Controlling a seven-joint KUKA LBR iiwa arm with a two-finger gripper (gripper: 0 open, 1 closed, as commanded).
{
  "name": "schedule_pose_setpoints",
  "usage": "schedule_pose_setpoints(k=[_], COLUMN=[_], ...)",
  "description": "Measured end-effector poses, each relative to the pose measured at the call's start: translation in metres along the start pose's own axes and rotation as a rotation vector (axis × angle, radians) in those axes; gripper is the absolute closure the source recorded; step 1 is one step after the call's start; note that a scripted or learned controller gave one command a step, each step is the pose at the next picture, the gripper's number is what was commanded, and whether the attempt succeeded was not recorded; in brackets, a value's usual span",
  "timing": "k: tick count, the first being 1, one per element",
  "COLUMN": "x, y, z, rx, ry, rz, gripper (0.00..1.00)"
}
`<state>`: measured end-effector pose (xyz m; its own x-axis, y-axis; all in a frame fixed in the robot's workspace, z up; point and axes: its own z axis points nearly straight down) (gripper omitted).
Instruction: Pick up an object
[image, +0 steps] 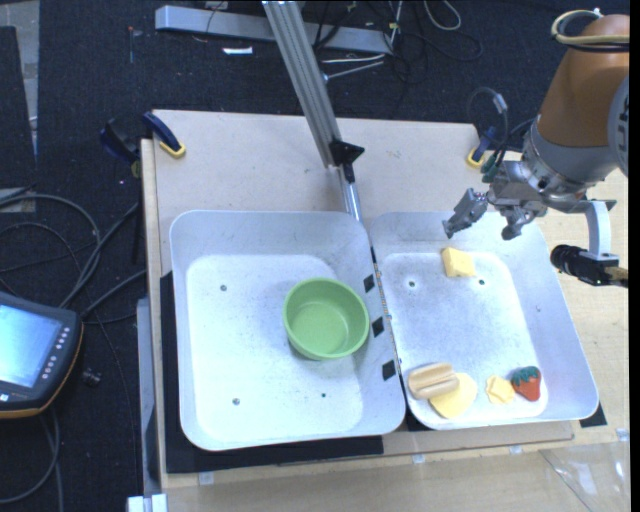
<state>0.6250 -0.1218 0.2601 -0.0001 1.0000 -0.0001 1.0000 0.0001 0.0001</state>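
A pale wooden bench (260, 160) carries two shallow white bins over a dark floor. Nearest, in the right bin (560, 330), lie a hot-dog bun (432, 378), a yellow piece (453, 397), a small yellow chunk (500, 389) and a strawberry (527, 383). The left bin (215, 300) holds a green bowl (325, 318). Farther back sits a yellow block (458, 262); just beyond it the gripper (490, 222) hangs above, fingers spread apart, gripping nothing.

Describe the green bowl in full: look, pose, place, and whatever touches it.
The green bowl is round, light green, and looks like smooth plastic, with a thick rim and nothing visible inside. It stands upright, mouth up, on the floor of the left bin, toward that bin's right side near the divide between the bins. Only the bin floor touches it; the gripper hovers far off over the right bin.
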Motion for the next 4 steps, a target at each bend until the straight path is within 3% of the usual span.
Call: schedule_pose_setpoints(k=[3,4], x=[0.0,-0.001], y=[-0.004,-0.003], z=[0.161,0.148], rx=[0.005,0.0], ry=[0.001,0.0], rz=[0.0,0.0], gripper=[0.0,1.0])
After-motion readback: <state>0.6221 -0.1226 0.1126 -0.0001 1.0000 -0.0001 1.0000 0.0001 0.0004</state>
